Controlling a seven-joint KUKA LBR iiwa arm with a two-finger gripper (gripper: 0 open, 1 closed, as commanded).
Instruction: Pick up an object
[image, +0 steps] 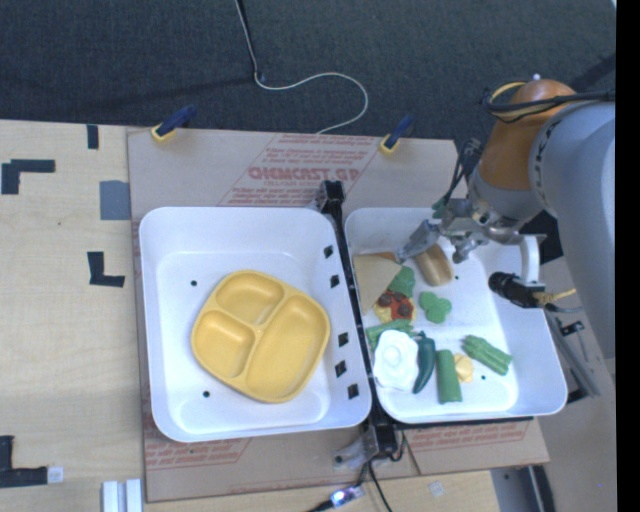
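White fried egg toy beside a green cucumber in the right bin. Yellow divided plate in the left bin. Gripper over the right bin, fingers pinching a tan bread-like piece

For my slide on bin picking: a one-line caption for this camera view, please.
Gripper poised over toy food in the right bin; yellow divided plate sits in the left bin.

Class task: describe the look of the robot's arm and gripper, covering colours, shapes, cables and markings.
The arm is thick, rounded and grey, with a glossy orange band above the wrist. Thin dark cables run beside the band. The gripper is small, grey metal, with two fingers.
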